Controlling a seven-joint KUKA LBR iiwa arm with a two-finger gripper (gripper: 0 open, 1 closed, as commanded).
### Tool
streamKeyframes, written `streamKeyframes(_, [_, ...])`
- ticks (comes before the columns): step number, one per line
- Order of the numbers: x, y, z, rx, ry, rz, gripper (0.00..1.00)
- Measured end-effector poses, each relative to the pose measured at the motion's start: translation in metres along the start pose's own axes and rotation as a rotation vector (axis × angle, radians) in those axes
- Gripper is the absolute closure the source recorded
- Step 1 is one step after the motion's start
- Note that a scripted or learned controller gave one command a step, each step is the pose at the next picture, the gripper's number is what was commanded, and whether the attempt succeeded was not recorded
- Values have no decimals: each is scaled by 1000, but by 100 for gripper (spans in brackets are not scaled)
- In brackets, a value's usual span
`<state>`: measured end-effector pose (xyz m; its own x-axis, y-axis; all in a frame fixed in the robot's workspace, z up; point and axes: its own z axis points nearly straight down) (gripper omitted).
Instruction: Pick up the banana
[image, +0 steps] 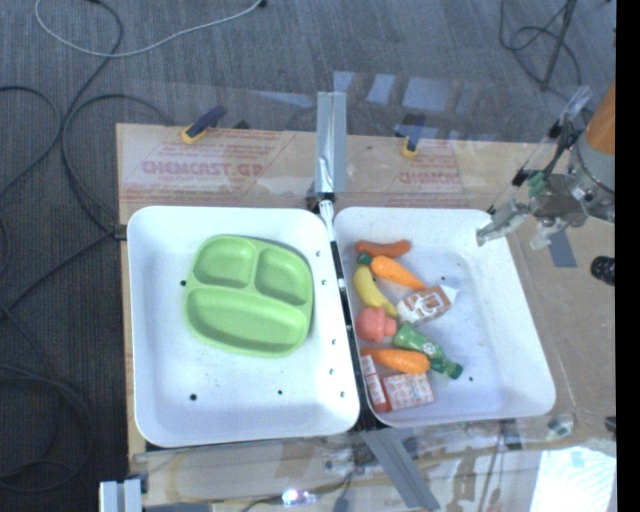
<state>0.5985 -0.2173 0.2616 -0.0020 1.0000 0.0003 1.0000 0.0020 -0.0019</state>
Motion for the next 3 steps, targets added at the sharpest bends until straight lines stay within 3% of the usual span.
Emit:
streamKeyframes(1, [89, -35, 17, 3, 0, 360, 0])
streamKeyframes(2, [117, -101, 157, 5, 1, 456, 0])
streamKeyframes(3, [118, -13, 148, 2, -4, 546, 0])
